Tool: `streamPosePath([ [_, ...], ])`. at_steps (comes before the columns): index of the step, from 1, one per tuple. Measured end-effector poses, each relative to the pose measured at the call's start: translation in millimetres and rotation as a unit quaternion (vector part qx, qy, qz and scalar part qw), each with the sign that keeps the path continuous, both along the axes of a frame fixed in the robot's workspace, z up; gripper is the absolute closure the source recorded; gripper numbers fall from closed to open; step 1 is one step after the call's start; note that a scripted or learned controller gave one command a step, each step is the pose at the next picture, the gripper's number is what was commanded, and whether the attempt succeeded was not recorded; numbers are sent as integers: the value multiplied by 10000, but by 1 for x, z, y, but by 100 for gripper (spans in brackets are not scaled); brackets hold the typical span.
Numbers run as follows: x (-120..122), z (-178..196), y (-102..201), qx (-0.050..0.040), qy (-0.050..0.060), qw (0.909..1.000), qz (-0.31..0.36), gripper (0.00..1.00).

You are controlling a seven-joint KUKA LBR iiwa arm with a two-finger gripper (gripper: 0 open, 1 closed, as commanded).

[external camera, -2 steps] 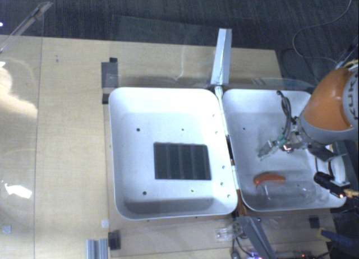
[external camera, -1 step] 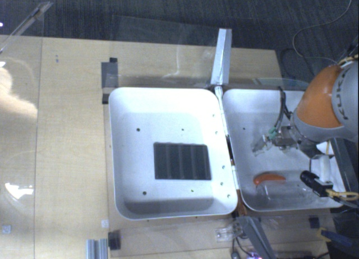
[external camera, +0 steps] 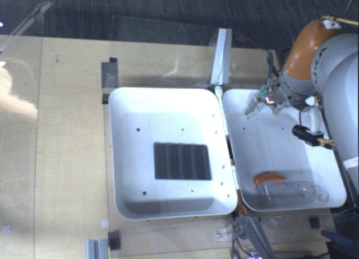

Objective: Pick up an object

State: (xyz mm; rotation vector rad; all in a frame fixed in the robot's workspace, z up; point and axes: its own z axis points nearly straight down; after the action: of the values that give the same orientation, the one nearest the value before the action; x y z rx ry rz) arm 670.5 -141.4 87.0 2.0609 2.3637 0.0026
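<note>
An orange object (external camera: 270, 177) lies in the right bin (external camera: 263, 146), near that bin's front edge, with its long axis running left to right across the view. Just in front of it, touching or nearly so, lies a clear bottle-like item (external camera: 289, 190), also lengthwise left to right along the front wall. Both sit in the front half of the bin; the rest of its white floor is bare.

The left bin (external camera: 129, 140) holds a dark ribbed rectangular pad (external camera: 182, 161) lying flat near the middle of its floor, with open white floor all around it.

The two bins stand side by side on the pale wooden surface (external camera: 61, 157), their inner rims touching or almost touching along a narrow seam.

The end effector (external camera: 262, 101) hangs over the back left corner of the right bin, well apart from the orange object. Whether it is open or closed cannot be told; it is too small and blurred.
</note>
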Motion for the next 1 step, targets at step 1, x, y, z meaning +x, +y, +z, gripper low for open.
streamPosePath([
  [1,-47,77,-36,4,-11,9997,-238,0],
])
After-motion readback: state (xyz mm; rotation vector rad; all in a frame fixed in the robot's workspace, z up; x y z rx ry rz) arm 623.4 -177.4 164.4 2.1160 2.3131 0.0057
